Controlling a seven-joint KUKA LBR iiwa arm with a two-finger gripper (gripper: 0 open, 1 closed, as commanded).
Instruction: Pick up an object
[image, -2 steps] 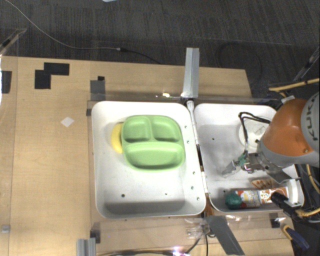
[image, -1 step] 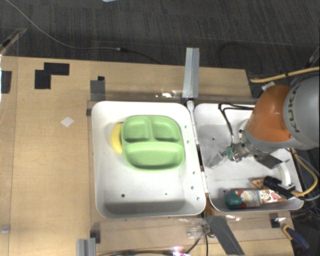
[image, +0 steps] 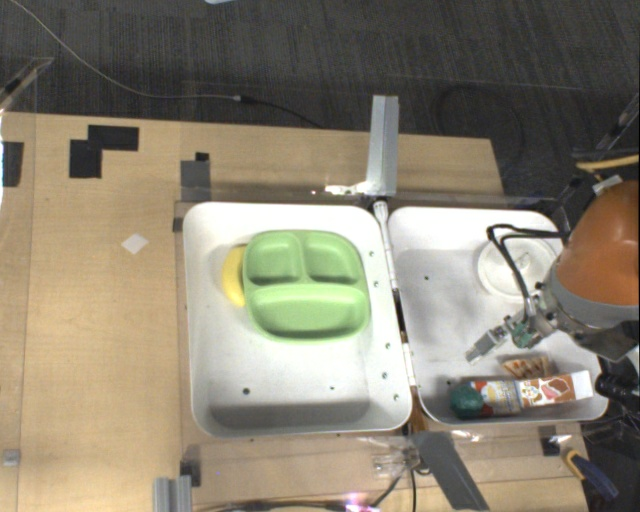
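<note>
White bins are sitting side by side; the left bin (image: 210, 390) is carrying a green divided tray (image: 305, 283) over a yellow object (image: 232, 277); the gripper (image: 500, 338) is hovering, fingers apart and holding nothing, above the tube (image: 520, 393) lying along the right bin (image: 440, 300)'s near edge.

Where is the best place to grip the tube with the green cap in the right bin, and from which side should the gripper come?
Probably the middle of the tube, from straight above. It lies flat along the near wall of the right bin, green cap to the left, so the fingers should close across its narrow width. The near finger has little room by the wall. The gripper is just above it.
</note>
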